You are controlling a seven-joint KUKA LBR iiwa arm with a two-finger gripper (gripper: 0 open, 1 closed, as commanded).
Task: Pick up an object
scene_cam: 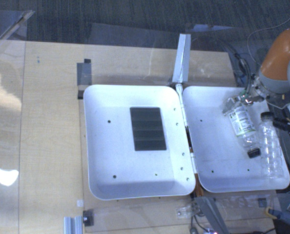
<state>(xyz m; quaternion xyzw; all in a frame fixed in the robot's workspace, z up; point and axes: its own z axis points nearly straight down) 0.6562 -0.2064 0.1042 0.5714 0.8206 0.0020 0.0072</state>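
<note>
Gripper (246,99) sits at the upper right of the right bin (208,130), a small metallic tip below the arm's orange band (278,55); whether its fingers are parted or closed cannot be told from this slanted overhead view, and nothing can be seen clamped between them.

Nearest the camera, along the bottom edge of the table (42,145), a small black bracket (88,218) and a metal piece stand by the left bin's front corner, and a bundle of clear clips and cables lies under the seam between the bins.

Left bin (101,174) holds one thing, a dark rectangular block (148,128) with ribbed bands across it, lying flat near the middle and well apart from every wall.

In the right bin, a clear plastic bottle (273,147) lies along the right wall, its dark cap pointing away from the camera. A small black item (253,153) lies just beside it on the bin floor. Farther back, a second clear bottle with a green-printed label (242,121) lies tilted, its upper end reaching up to the gripper's tip; contact between them cannot be judged.

Beyond the bins, a grey metal post (182,58) rises from the seam, and another black bracket (84,72) stands at the left bin's far corner.
</note>
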